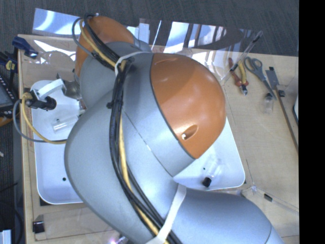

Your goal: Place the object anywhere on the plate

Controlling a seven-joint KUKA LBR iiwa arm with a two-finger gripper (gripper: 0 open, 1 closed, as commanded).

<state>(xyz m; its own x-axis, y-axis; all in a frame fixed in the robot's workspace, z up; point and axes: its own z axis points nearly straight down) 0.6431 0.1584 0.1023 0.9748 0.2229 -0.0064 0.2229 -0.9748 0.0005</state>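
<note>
Presumed object: small clear piece (pixel 60 125), left bin (pixel 43 156); likely light, stiff, slippery (pinch its narrow width). Gripper (pixel 71 89): grasp state cannot be told.

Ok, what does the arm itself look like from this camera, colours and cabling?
The arm has smooth, rounded grey shells, with a glossy orange dome at one joint and another orange section farther along. A bundle of black and yellow cables runs along its outside, and a white strap crosses it low in the view.
</note>
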